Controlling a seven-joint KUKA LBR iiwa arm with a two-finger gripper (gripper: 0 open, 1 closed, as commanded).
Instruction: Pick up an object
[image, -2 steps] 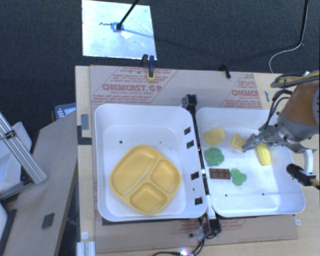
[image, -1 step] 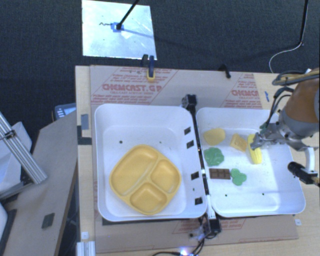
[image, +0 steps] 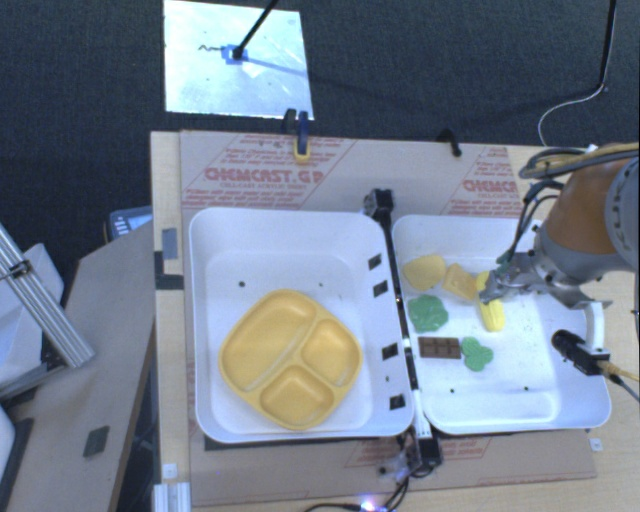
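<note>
Far left of the gripper, the left bin (image: 215, 300) holds a yellow tray (image: 290, 357) w/ three compartments, well apart from the action. Past the divider (image: 395, 310), the right bin (image: 520, 405) has the pickable bits: a pale yellow piece (image: 424, 271) up-left of the gripper, a green blob (image: 428, 313) left and a bit below it, a brown bar (image: 438, 348) lower left, a small green piece (image: 477, 354) below-left. Closer in, a yellow wedge (image: 461, 283) lies just left of the gripper, and a yellow corn piece (image: 492, 316) sits just below the tip. The gripper (image: 494, 289) hangs low over the bin between those two, near or touching them; can't tell which. Whether it's apart or closed I can't tell either, the tip is too small and dark vs. the yellow items, and nothing is visibly clamped. Arm (image: 585, 225) comes in from the right, w/ a black part (image: 572, 350) lower right of the gripper. Judgement: step in hand looks like the grab on the wedge or corn, no lift yet. To do it well: pick one target, centre on it so the neighbour isn't pinched too, get low to the bin floor, close firmly, then lift straight up and check sth. actually comes along.
</note>
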